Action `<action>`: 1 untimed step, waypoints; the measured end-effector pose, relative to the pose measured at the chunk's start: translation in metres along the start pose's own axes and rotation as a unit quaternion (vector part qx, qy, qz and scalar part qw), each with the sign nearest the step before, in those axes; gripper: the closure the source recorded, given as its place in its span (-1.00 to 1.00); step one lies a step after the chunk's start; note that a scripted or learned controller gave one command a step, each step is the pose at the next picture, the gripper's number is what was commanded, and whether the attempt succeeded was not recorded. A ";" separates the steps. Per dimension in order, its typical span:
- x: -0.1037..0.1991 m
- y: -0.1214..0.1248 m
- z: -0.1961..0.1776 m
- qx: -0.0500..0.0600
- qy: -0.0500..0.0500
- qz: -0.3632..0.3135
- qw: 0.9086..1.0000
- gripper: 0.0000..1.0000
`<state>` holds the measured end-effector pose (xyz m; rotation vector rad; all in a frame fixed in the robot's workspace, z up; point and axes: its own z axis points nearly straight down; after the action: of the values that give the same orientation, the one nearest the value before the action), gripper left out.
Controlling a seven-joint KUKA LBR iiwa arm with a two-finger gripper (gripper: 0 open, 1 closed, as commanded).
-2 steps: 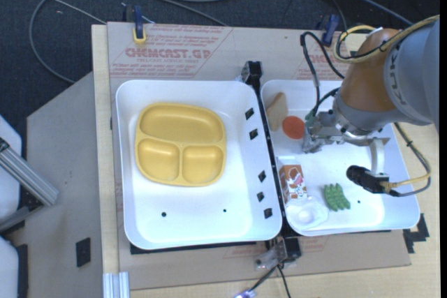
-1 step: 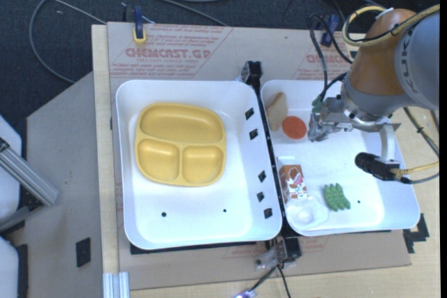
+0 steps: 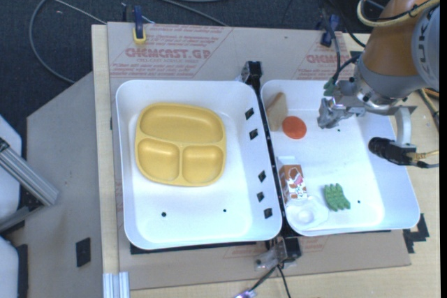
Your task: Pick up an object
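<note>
A divided plate lies in the left bin.

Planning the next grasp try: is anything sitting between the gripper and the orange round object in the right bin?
Nothing visible does. The gripper hovers over the right bin, and bare white floor separates it from the orange round object to its left. The tan wedge lies beyond the object, by the divider.

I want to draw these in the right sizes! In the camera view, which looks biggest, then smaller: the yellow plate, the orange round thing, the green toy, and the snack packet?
Largest to smallest, as they look:
1. yellow plate, by far
2. snack packet
3. green toy and orange round thing: these look about alike, so I won't rank them.
</note>
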<state>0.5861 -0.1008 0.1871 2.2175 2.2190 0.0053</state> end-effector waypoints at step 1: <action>0.003 0.008 -0.061 0.000 0.000 0.000 1.000 1.00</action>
<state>0.5942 -0.0980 0.2486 2.2162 2.2195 0.0062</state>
